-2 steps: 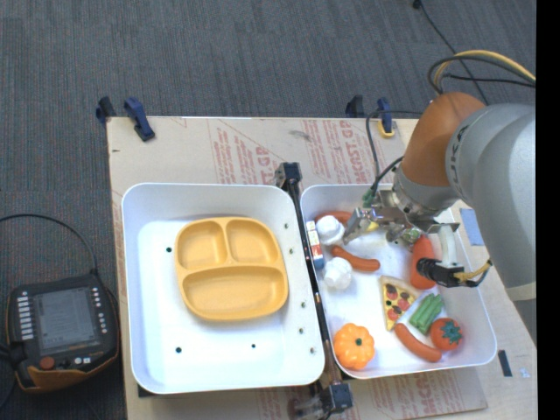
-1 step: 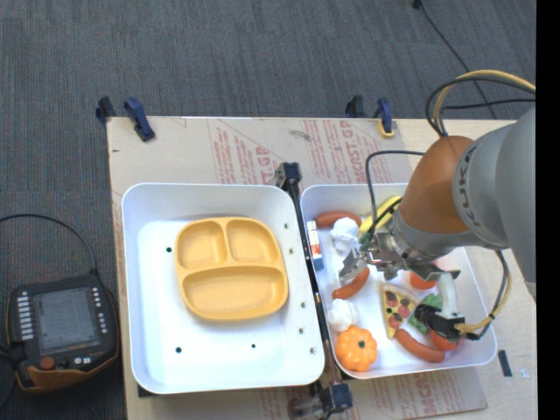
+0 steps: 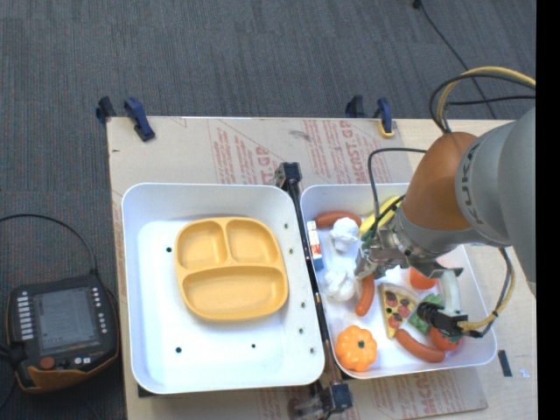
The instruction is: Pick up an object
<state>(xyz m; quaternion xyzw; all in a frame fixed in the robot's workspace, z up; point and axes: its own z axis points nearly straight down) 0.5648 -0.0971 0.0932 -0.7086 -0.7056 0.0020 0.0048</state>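
Observation:
My gripper (image 3: 372, 259) is low in the right bin (image 3: 479, 274), near its middle. Around it lie toy foods: a white lump (image 3: 344, 232) and a sausage (image 3: 335, 219) just behind it, and another white lump (image 3: 339, 281) to its left. A red sausage (image 3: 365, 297) and a pizza slice (image 3: 400, 305) lie in front of it. A yellow piece (image 3: 381, 213) pokes out beside the wrist. The arm hides part of the bin's right side. Nothing is visibly held.
An orange pumpkin (image 3: 357, 346), a second sausage (image 3: 418, 346), a tomato (image 3: 423, 279) and a green-and-red piece (image 3: 435, 319) fill the right bin's front. A small box (image 3: 312, 240) leans at its left wall. The left bin (image 3: 149, 322) holds a yellow divided plate (image 3: 232, 266).

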